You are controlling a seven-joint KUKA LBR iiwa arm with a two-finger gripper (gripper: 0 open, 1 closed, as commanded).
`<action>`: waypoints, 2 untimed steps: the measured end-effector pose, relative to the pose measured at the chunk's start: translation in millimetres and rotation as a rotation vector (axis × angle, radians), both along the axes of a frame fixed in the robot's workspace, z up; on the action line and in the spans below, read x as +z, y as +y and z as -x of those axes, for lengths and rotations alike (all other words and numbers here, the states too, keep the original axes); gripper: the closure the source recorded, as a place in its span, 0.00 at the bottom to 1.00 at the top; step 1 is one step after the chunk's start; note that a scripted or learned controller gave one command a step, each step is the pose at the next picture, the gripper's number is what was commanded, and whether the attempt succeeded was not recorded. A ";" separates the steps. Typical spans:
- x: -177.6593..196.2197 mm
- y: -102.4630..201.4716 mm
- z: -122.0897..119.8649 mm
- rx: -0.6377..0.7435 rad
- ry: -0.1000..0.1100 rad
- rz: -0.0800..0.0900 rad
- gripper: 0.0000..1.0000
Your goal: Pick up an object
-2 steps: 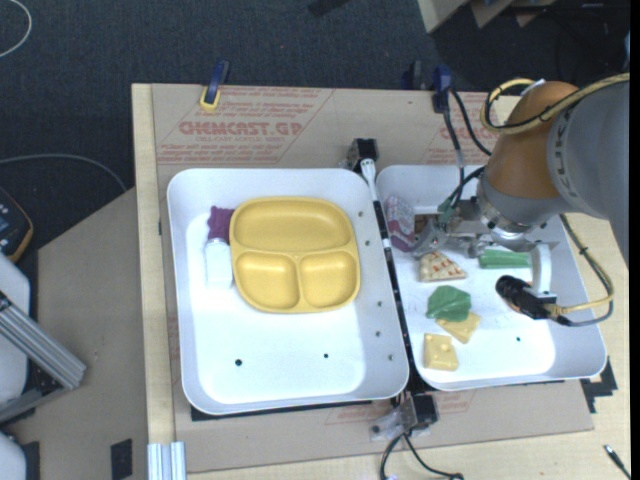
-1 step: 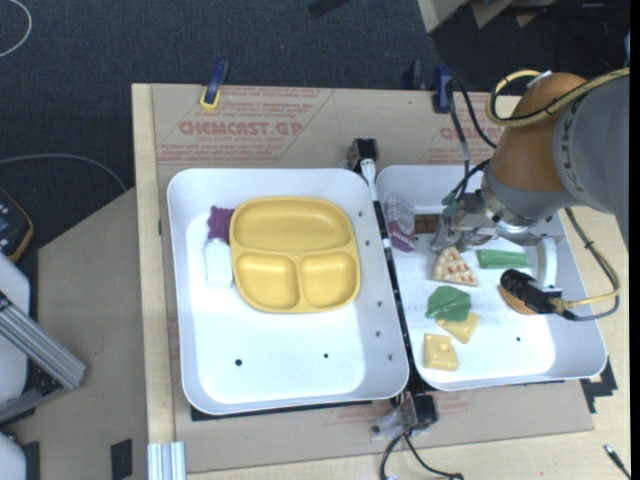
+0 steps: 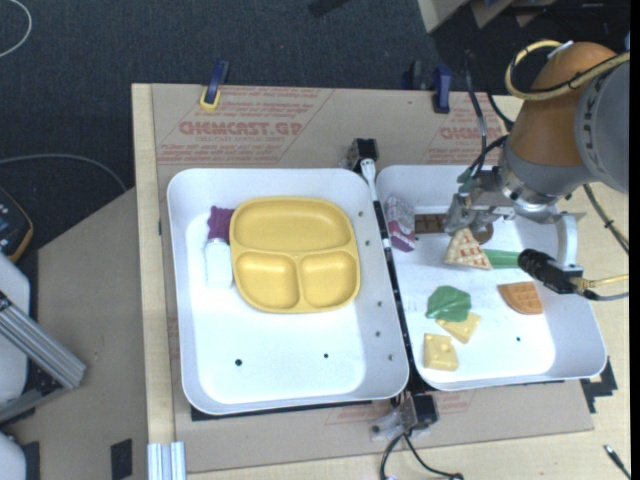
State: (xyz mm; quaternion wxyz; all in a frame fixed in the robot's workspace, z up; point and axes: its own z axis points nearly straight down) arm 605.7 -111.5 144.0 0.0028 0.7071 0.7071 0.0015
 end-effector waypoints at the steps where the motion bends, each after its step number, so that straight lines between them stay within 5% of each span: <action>1: 46.9 1.4 -9.1 0.001 -0.001 0.000 1.00; 2: 83.5 1.5 -10.3 0.001 -0.001 0.000 1.00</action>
